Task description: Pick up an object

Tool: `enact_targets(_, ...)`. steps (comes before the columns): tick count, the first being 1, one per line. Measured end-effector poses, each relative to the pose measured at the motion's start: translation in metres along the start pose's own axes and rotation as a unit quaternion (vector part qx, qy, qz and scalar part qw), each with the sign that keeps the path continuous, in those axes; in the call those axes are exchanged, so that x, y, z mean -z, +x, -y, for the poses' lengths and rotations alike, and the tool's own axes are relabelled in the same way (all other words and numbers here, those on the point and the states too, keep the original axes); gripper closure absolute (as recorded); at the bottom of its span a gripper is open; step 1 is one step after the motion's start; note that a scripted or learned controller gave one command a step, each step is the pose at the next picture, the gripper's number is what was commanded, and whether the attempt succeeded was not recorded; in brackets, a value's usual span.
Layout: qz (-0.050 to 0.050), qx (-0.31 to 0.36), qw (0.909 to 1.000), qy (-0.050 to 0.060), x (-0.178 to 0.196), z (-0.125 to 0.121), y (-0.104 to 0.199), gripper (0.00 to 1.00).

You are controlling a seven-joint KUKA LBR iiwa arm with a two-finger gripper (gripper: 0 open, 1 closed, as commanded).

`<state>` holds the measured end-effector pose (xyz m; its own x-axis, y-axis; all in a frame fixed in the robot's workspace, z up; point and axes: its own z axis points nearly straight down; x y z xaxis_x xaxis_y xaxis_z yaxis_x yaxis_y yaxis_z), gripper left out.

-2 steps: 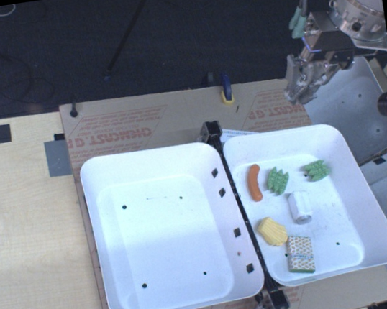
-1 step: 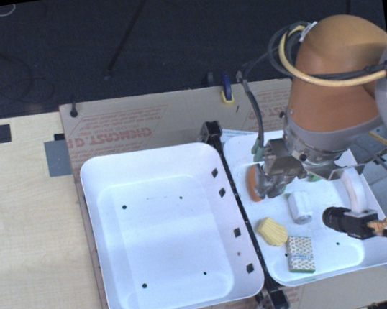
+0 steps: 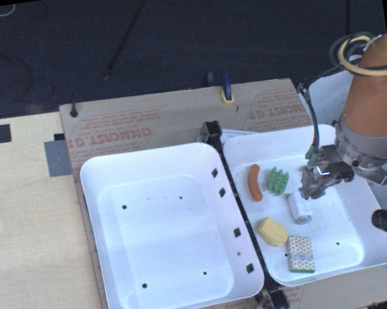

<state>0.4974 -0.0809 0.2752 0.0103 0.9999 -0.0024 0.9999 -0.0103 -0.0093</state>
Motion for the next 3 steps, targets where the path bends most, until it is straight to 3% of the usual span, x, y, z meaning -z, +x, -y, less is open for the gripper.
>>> enact_targets(1,-0.002,0.008,1.0000,-0.004,0.029,0.020,0.055,1.00)
enact_targets(2,-0.002,0.009,0.9999,-0.009,0.082,-0.107,0.130,1.00)
enact_targets(3,-0.001,0.007,1.0000,0.000,0.003,-0.115,0.157,1.00)
